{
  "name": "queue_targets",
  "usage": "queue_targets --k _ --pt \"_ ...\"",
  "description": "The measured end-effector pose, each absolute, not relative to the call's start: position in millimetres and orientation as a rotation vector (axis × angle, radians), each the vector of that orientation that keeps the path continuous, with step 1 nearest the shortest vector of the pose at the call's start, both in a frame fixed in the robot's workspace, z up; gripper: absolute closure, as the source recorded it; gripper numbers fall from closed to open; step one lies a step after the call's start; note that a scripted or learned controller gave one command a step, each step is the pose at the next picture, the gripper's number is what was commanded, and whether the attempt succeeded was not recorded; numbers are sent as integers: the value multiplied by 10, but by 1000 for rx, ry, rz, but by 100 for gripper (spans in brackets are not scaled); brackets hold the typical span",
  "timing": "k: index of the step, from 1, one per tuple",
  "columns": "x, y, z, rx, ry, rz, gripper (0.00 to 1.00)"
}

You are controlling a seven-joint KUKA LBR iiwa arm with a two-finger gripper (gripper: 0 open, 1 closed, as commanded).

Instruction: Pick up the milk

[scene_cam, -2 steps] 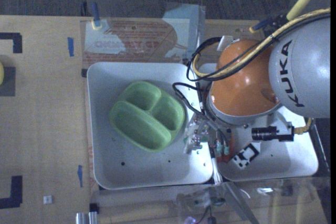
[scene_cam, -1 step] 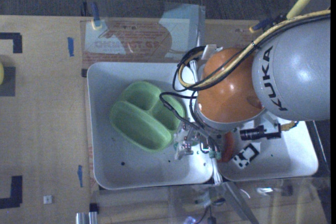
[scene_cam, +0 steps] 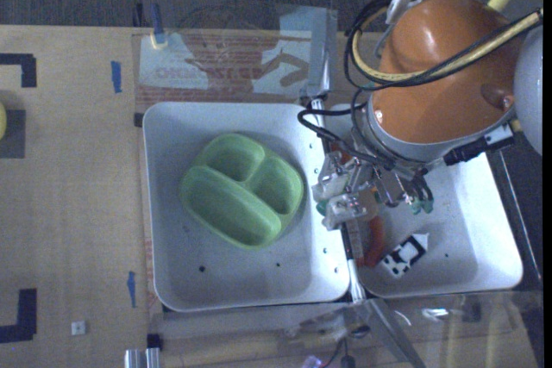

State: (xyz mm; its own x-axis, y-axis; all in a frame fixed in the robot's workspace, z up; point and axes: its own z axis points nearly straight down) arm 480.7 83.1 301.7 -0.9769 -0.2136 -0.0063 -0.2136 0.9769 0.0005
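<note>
The gripper [scene_cam: 373, 190] hangs low over the left edge of the right bin [scene_cam: 483, 267], right beside the ridge where the two bins meet. Its metal parts and cables are crowded together under the orange band of the arm [scene_cam: 431, 65], and I cannot tell how far the fingers are spread or whether anything sits between them.

A small white carton with black patches, seemingly the milk [scene_cam: 404, 255], lies on the floor of the right bin toward its near edge, just below and right of the gripper. Between it and the bin's left wall lies a slim red-orange object [scene_cam: 373, 239], partly under the gripper. The rest of the right bin's floor, toward its right and near corners, is bare white.

In the left bin [scene_cam: 172, 271] a green divided plate [scene_cam: 243, 189] sits at the middle, tilted across the floor, with open white floor all round it, widest along the near edge and the left wall.
</note>
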Motion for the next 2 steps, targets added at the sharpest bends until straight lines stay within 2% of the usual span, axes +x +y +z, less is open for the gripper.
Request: queue_targets --k 1,2 --pt "4922 1119 2190 -633 3074 3 100" --pt "4938 1129 2301 -629 3068 5 100"
